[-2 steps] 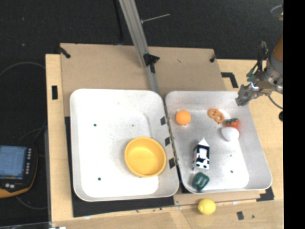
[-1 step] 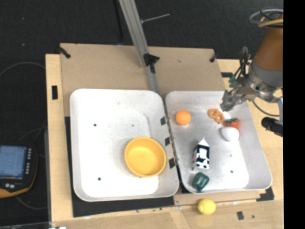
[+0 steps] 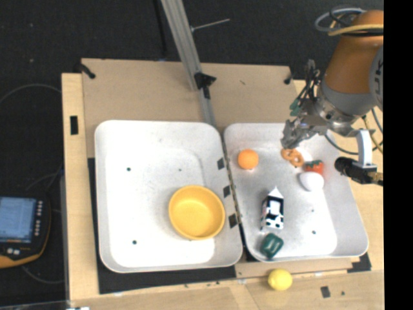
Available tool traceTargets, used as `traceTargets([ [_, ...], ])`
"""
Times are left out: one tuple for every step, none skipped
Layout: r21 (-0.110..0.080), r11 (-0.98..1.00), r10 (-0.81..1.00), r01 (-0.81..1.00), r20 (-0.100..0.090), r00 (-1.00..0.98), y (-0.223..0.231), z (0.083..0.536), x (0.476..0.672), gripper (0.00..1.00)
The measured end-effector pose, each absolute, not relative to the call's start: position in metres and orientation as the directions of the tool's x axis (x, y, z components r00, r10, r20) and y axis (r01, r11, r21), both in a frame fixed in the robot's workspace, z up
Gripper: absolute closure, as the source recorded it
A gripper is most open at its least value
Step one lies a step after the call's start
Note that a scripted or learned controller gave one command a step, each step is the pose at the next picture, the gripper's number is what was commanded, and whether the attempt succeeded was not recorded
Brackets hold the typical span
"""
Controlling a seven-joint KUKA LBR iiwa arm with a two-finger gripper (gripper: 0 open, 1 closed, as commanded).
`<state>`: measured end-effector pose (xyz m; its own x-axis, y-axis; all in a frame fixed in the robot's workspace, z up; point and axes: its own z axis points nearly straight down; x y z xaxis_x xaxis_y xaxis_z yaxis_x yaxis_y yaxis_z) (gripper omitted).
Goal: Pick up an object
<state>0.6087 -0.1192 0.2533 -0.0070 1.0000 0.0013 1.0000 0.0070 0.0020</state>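
One fixed camera looks down slantwise on both bins (image 3: 106, 173).

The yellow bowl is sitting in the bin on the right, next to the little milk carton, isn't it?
Not quite. The camera view shows the yellow bowl in the left bin. The little milk carton stands in the right bin, so they are in different bins.

A robotics lab: a plywood bench (image 3: 155, 92) on dark carpet carries two white bins (image 3: 129, 147), a metal camera pole (image 3: 184, 34) rises at its far edge, and a control pendant (image 3: 22, 228) lies left.
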Motion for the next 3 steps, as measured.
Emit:
traceTargets([
  [0.001,0.007,1.000,1.000,0.001,-0.007,-0.061,0.247,0.596,1.00],
  [0.000,0.006,1.000,1.000,0.000,-0.006,-0.012,0.237,0.586,1.00],
  [0.000,0.007,1.000,1.000,0.001,-0.007,0.041,0.231,0.575,1.00],
])
